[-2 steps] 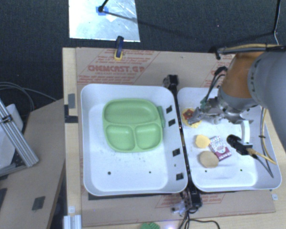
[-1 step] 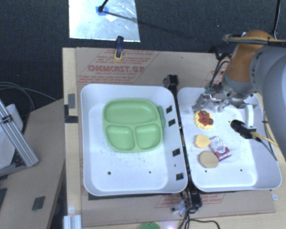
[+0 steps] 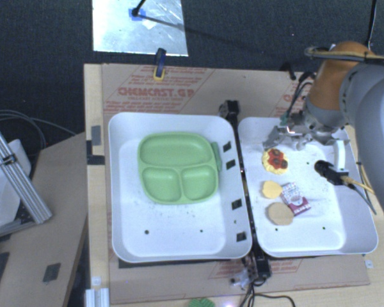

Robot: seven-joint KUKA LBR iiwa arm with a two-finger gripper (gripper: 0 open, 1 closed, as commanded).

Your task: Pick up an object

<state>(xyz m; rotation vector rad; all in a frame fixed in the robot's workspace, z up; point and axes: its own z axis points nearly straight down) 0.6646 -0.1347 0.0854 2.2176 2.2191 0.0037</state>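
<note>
1. Gripper (image 3: 284,135) sits at the upper part of the right bin (image 3: 326,232), just above a yellow toy with red topping (image 3: 275,160). Nothing visibly held; can't tell if it's released or clenched.
2. Other candidates, lower in the same bin: yellow round piece (image 3: 271,189), red-and-white packet (image 3: 294,198), tan disc (image 3: 281,214). Packet touches the disc.
3. Left bin (image 3: 125,226) holds a green divided plate (image 3: 178,167), well apart from the gripper.
4. Risks: items are flat, so a descent likely slides off or pushes the toy aside; packet and disc crowd together, so a double grab is possible.
</note>
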